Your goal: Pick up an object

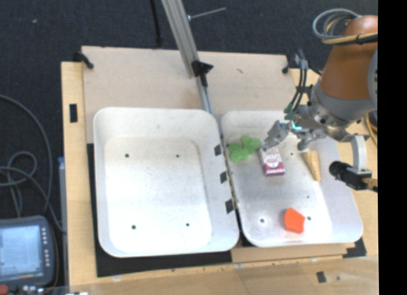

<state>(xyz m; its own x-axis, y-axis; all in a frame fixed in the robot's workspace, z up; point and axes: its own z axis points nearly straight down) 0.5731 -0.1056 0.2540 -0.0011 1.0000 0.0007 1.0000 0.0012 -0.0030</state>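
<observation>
My gripper [291, 137] hangs over the back of the right bin [337, 220], open, with nothing between its fingers. A small white and purple box [272, 161] lies just in front of the left finger [276, 133]. A green crumpled object [243, 149] rests at the bin's left wall, left of the box. A tan wooden stick [311, 163] lies to the right of the box, under the wrist. An orange block [293, 220] sits near the bin's front edge.
The left bin [159, 179] lies beside the right one, with black clips on the shared wall. A slanted aluminium post [184, 33] rises behind the bins. A grey control pad [22, 252] sits at the bottom left, off the bench.
</observation>
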